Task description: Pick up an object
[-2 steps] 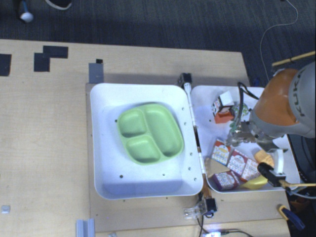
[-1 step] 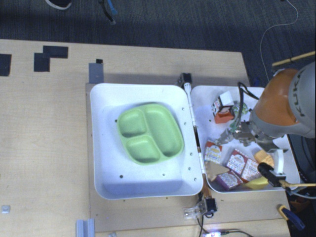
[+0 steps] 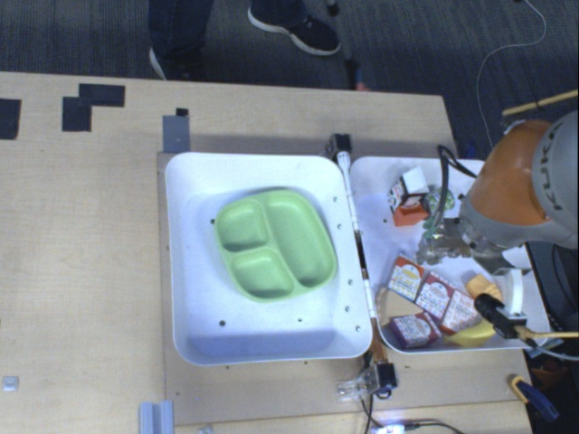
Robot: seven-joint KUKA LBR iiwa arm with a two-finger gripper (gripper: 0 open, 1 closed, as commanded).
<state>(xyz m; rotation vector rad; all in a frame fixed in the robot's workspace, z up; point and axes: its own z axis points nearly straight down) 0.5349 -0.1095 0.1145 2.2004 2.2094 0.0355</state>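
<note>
End effector (image 3: 441,239) low in right bin (image 3: 380,174), above snack packets (image 3: 434,297); finger state cannot be told; green tray (image 3: 273,242) in left bin (image 3: 194,269)

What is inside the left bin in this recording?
The left bin holds one green divided plate, lying flat near the middle with three compartments, all bare. Whatever sits beneath the plate is covered.
</note>
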